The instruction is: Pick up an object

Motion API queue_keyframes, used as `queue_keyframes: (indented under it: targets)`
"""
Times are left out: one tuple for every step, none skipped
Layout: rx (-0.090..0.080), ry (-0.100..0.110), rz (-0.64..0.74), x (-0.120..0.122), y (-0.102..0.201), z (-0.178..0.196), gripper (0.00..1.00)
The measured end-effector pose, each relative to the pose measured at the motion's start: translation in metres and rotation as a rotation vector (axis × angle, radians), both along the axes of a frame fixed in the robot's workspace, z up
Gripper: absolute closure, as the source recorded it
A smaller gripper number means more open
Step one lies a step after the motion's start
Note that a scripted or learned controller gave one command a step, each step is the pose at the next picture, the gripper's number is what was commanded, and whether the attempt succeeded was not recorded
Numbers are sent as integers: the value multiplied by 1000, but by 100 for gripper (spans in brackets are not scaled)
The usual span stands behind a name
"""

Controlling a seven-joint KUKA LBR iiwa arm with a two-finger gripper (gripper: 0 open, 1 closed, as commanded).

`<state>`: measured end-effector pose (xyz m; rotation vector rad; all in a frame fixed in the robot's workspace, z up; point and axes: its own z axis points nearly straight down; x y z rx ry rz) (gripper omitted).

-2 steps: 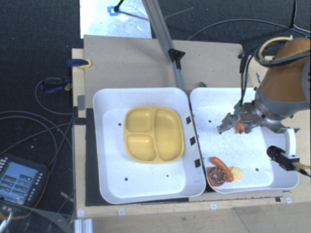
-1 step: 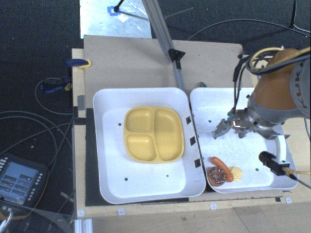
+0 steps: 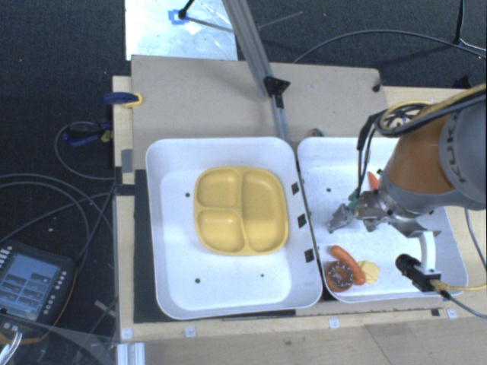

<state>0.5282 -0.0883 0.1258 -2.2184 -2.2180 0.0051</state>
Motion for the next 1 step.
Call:
queue_keyframes:
  targets:
    - [0,-8,1,3,0,14,100]
